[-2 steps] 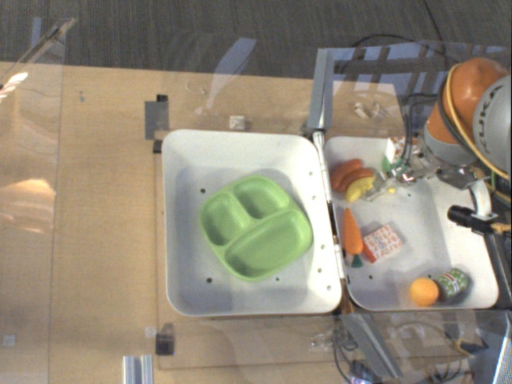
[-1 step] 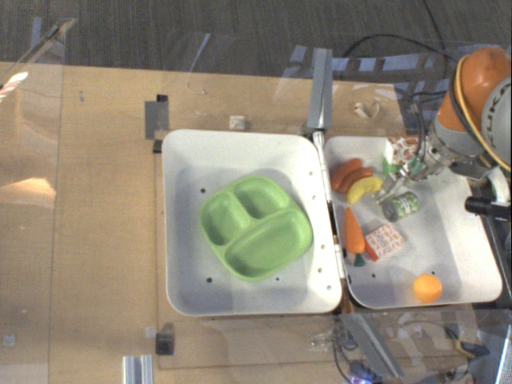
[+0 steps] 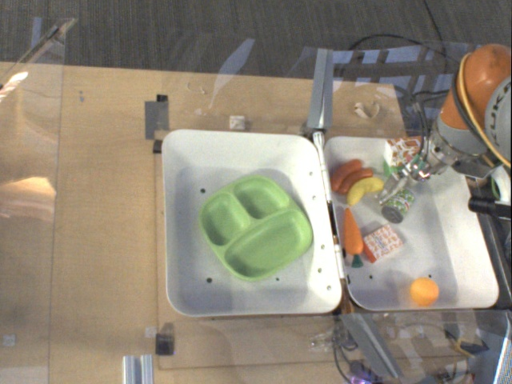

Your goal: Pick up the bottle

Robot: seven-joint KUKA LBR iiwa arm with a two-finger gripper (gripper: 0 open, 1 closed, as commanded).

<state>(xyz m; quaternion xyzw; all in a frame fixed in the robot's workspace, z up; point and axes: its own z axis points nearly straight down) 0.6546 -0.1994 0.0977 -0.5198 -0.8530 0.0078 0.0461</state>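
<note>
The bottle [image 3: 398, 205] is a small grey-green cylinder lying in the right bin [image 3: 456, 254], just right of a yellow banana [image 3: 365, 190]. My gripper [image 3: 402, 181] reaches in from the upper right and hangs directly over the bottle's upper end, very close to it or touching it. The orange-banded wrist [image 3: 480, 86] sits above the bin's far right corner. A red, white and green packet [image 3: 404, 152] lies right behind the gripper.
The right bin also holds a red sausage [image 3: 350, 174], a carrot [image 3: 353, 232], a small patterned box [image 3: 382, 242] and an orange [image 3: 424, 291]. A green divided plate [image 3: 254, 227] lies in the left bin [image 3: 184, 214]. A metal divider [image 3: 330, 214] separates the bins.
</note>
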